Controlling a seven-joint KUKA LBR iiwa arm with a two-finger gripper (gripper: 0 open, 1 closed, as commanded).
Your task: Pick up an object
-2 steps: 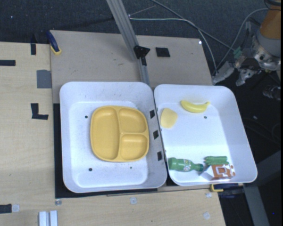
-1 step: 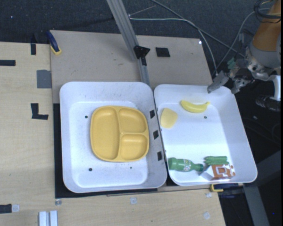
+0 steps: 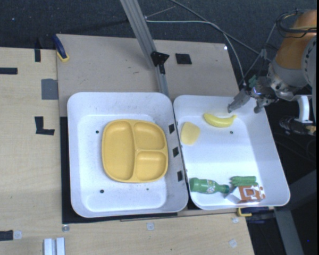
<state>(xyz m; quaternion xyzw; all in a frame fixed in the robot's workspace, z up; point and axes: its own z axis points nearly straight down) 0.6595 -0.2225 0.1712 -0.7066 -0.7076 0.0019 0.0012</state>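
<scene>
Wooden bench (image 3: 21, 142) bearing two shallow white bins side by side. In the left bin (image 3: 80, 142), a yellow divided plate (image 3: 134, 151). In the right bin (image 3: 260, 153), a yellow banana (image 3: 219, 120) at the far side, a pale yellow wedge (image 3: 190, 133) to its left, a green bottle (image 3: 207, 185) and a small carton (image 3: 247, 192) at the near edge. Gripper (image 3: 238, 103) just right of the banana, not holding it; open or closed, cannot tell. Likely approach step; next, descending squarely over the banana.

The grey KUKA arm with its orange band (image 3: 297, 41) enters at the upper right of the frame, its wrist angled down and leftward. The two-finger gripper (image 3: 247, 102) sits right of centre, its dark fingers (image 3: 236, 104) spread apart, nothing between them.
</scene>
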